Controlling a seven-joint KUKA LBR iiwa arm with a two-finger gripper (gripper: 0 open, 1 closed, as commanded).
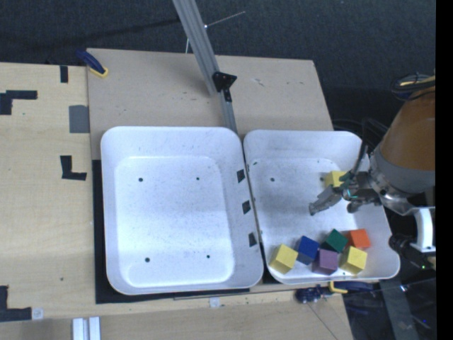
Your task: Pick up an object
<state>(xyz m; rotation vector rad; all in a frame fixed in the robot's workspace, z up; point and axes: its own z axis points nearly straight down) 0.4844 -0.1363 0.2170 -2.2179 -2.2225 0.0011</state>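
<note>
My gripper (328, 194) hangs over the right part of the right bin (297, 147), on the arm that comes in from the right. A small yellow block (333, 179) lies right against the gripper's upper side; whether it is gripped I cannot tell. Along the bin's front edge lie several blocks: a yellow one (284, 258), a blue one (307, 248), a purple one (327, 261), a green one (335, 240), an orange one (359, 239) and another yellow one (355, 259). They sit a short way below the gripper, apart from it.
The left bin (170, 204) stands beside the right one, their rims touching. A grey metal pole (202, 41) slants down from the top to the bins' shared back corner. A blue and yellow clamp (92, 62) lies on the bench at the far left.
</note>
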